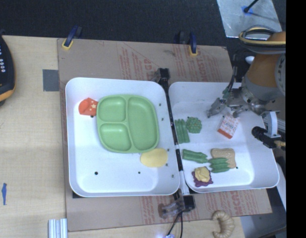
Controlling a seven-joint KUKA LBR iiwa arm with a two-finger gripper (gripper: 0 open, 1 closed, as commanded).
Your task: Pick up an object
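The light over my work is bright and even, falling from above. The two shallow white plastic bins [118, 182] take it hardest: their floors wash out nearly to pure white, with little surface detail left. Shadows are soft and short; a faint one lies under the pale green divided plastic plate [128, 123], on its lower edge. The tan wooden counter [29, 148] looks evenly lit, while the dark floor [118, 9] beyond it falls almost black. The picture is slightly soft overall and grainy. My grey arm with its orange band [264, 68] is blurred, its edges smeared.
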